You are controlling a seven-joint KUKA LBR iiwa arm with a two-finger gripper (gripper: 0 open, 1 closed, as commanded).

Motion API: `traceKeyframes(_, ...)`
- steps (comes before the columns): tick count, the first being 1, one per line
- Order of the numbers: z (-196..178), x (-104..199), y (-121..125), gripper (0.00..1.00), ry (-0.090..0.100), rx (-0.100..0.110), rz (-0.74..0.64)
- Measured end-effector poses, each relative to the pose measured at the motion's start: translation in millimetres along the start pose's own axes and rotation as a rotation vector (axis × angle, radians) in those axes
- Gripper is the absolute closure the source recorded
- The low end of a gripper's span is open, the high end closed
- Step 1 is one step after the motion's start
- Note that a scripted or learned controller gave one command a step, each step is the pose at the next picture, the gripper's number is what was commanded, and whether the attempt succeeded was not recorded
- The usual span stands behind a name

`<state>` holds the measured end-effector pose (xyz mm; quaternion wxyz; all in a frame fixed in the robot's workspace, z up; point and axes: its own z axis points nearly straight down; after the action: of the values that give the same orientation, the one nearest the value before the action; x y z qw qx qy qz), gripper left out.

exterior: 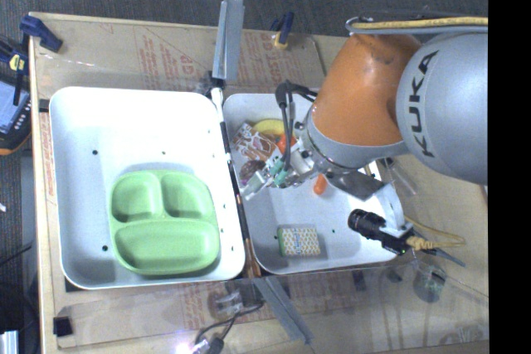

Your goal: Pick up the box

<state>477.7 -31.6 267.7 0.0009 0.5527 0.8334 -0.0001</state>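
Observation:
The box (299, 240) is small and flat with a pale dotted pattern. It lies in the right bin (332, 265) near the front wall. My gripper (275, 172) hangs over the left part of that bin, beyond the box and a little to its left, apart from it. It sits low among a cluster of small items. The grey and orange arm hides the back right of the bin.
A green three-compartment tray (163, 221) lies in the left bin (83, 137). In the right bin a yellow banana (267, 127) and a printed snack packet (253, 147) lie by the gripper, with a small orange piece (319, 186) beside it.

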Motion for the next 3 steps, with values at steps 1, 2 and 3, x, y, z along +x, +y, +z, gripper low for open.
traceKeyframes(1,-38,15,6,1.00,0.000,-0.001,-0.345)
traceKeyframes(2,12,64,44,1.00,0.003,0.006,0.093)
traceKeyframes(3,69,7,36,1.00,0.003,0.008,0.294)
